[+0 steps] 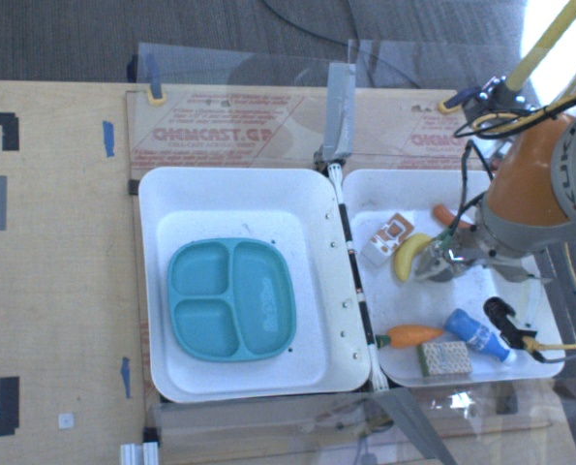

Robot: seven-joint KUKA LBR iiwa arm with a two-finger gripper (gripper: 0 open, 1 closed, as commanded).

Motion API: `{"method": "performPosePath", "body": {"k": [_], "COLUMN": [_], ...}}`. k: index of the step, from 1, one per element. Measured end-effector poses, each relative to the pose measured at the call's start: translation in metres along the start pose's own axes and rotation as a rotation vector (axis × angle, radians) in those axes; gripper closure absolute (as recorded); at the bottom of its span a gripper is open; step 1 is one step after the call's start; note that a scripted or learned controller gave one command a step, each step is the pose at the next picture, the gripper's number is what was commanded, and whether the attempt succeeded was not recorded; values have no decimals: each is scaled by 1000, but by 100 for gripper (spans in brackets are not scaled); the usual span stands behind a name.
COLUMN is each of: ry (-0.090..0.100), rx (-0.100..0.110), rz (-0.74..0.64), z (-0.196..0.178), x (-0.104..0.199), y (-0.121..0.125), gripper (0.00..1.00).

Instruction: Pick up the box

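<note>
Camera view puts the box [387,237] in the right bin [404,184], near its left wall, just beside the banana [410,256]. The gripper [435,263] hangs low past the banana's other side — whether it is open or closed, I cannot tell. This looks like the approach step; next it likely needs to shift left over the box — clear of the banana — then descend.
</note>
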State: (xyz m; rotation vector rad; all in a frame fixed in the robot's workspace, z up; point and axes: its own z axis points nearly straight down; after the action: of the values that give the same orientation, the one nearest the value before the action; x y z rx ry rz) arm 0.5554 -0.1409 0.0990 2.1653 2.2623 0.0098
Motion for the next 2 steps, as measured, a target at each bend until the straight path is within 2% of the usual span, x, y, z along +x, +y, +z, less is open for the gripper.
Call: {"method": "performPosePath", "body": {"k": [1,2], "ry": [1,0], "rx": [11,17], "rz": [156,436], "z": [-144,-108], "x": [82,138], "y": [27,19], "gripper": [100,100]}}
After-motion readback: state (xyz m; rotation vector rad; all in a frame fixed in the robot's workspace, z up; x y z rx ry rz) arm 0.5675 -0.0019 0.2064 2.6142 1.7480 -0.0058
